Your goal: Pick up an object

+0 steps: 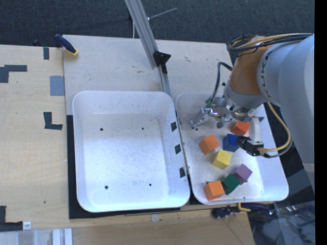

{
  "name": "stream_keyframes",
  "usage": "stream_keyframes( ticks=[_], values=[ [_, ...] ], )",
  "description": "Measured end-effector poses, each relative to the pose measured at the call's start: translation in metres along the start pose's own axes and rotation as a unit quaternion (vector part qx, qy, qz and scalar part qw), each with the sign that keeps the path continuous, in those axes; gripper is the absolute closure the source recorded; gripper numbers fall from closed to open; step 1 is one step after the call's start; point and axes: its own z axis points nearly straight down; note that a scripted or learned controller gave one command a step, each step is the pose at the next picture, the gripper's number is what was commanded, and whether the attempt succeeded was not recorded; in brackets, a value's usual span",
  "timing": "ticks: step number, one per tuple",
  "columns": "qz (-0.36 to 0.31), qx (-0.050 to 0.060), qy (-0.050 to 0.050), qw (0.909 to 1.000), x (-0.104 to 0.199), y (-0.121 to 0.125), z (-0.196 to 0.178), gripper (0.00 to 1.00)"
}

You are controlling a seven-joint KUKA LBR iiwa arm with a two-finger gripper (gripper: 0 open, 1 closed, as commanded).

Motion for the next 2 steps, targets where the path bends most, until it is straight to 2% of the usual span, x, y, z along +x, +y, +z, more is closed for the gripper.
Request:
stream_keyframes(
  ticks=[1,2],
  values=[
    [0.000,0.000,0.000,1.0000,0.001,-0.001,0.030,0.00],
    [-0.001,-0.002,0.000,1.0000,0.001,0.000,0.019,1.00]
  ],
)
